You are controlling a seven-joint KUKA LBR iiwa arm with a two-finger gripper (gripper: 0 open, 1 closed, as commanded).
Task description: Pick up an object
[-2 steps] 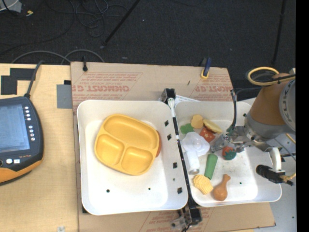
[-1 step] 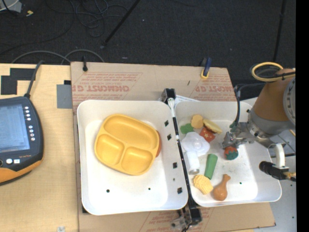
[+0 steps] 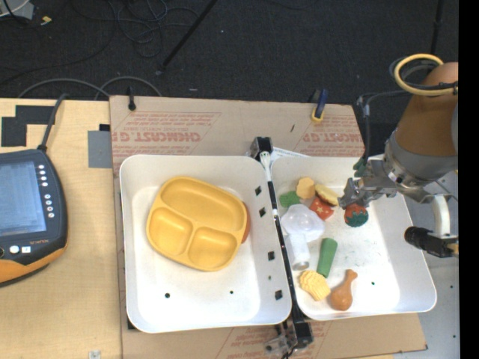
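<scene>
Your left bin (image 3: 142,290) carries the yellow tray (image 3: 196,223) (untouched). In the right bin (image 3: 404,275), the gripper (image 3: 355,200) sits just above a red-and-green toy (image 3: 356,215); its grip can't be judged, so no pick is confirmed.

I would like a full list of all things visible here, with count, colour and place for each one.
bins: 2, white, side by side on bench
divided plate: 1, yellow, left bin
toy foods: several, yellow, green, red, brown, right bin
clear plastic item: 1, transparent, right bin near divider
round red-green item: 1, right bin, under gripper
handheld screen unit: 1, grey and orange, far left
arm: 1, grey and orange, right side
gripper: 1, dark, over right bin
</scene>
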